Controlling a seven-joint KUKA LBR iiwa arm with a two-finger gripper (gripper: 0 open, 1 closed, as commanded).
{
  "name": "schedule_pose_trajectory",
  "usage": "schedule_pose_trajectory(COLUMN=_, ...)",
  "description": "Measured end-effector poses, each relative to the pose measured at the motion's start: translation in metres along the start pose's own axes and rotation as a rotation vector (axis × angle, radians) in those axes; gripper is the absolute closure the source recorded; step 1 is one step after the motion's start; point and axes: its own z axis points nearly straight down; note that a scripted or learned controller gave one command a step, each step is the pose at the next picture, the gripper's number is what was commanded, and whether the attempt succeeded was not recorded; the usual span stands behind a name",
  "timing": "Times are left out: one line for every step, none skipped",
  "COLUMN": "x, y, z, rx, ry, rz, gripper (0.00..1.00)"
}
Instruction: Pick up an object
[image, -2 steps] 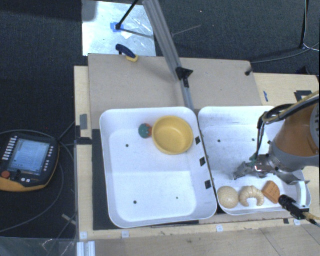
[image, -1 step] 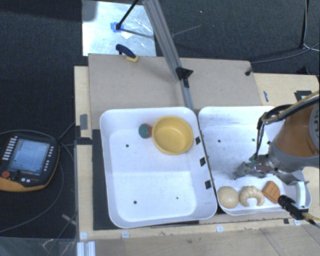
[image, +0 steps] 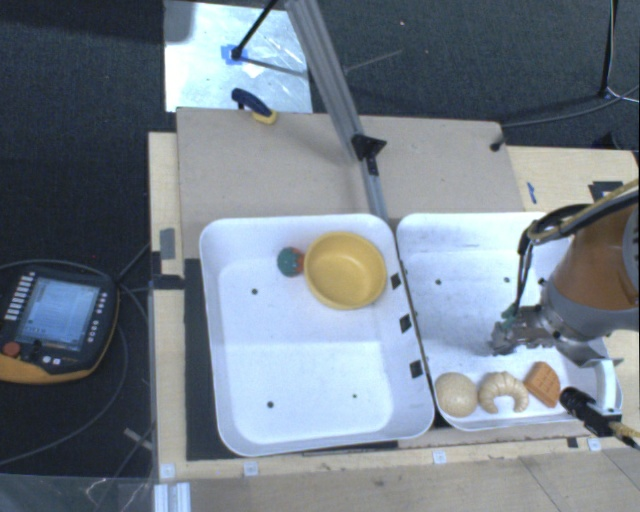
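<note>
Pale wooden desk (image: 440, 160) carries two shallow white plastic bins side by side — the left bin (image: 300, 400) in the middle of the frame, the right bin (image: 450, 250) toward the right edge. Grey arm with an orange band (image: 595, 275) reaches in at the right, its claw (image: 512, 335) low over the right bin's floor; how wide it stands I cannot tell. A round yellow bowl (image: 346, 270) sits at the left bin's upper right, a small green-and-red ball (image: 290, 262) touching its left side. Likely targets line the right bin's lower rim: a cream egg-shaped roll (image: 456, 394), a pale croissant (image: 504, 391), an orange wedge (image: 543, 383) — just below the claw, the wall close behind them possibly hampering a grasp.
</note>
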Motion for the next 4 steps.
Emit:
schedule_pose_trajectory(x=0.001, y=0.004, z=-0.042, rx=-0.002, ry=0.0, rz=-0.001, gripper=1.0)
schedule_pose_trajectory(x=0.004, y=0.002, z=-0.085, rx=-0.003, ry=0.0, rz=-0.001, gripper=1.0)
schedule_pose_trajectory(x=0.003, y=0.003, z=-0.111, rx=-0.001, ry=0.0, rz=-0.001, gripper=1.0)
schedule_pose_trajectory(x=0.059, y=0.004, z=-0.105, rx=0.001, ry=0.002, rz=-0.005, gripper=1.0)
